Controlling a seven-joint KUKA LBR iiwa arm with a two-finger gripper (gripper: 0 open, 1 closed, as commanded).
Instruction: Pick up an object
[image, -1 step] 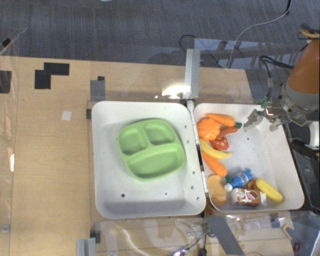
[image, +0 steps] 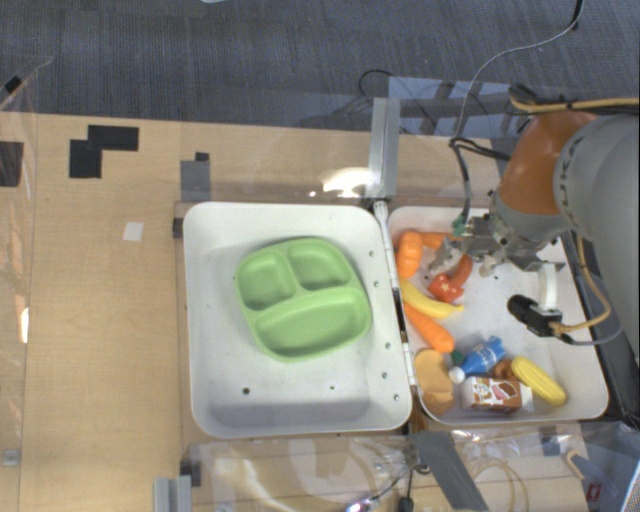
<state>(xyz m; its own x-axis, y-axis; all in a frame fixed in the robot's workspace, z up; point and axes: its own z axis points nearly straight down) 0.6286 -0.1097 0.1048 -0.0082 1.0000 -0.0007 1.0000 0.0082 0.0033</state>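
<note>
The gripper (image: 447, 262) hangs low over the upper left part of the right bin (image: 590, 385), right above a red pepper (image: 450, 284). Its fingers (image: 437, 264) reach down to the top of the pepper, but whether they are apart or clamped on it cannot be told from this angle.

The pepper lies on a yellow banana (image: 428, 299), which runs slantwise below it. An orange piece (image: 409, 252) sits just beside the gripper at the bin's left wall, and a carrot (image: 430, 327) lies below the banana. Lower down are a tan round piece (image: 434, 372), a small blue bottle (image: 480, 358) with a white cap, a small carton (image: 494, 395), and a yellow corn cob (image: 538, 380) near the lower right corner.

The left bin (image: 210, 390) holds a green divided plate (image: 303, 297) near its middle. The grey arm (image: 600, 185) with its orange band (image: 535, 165) reaches in over the right bin's upper edge.
</note>
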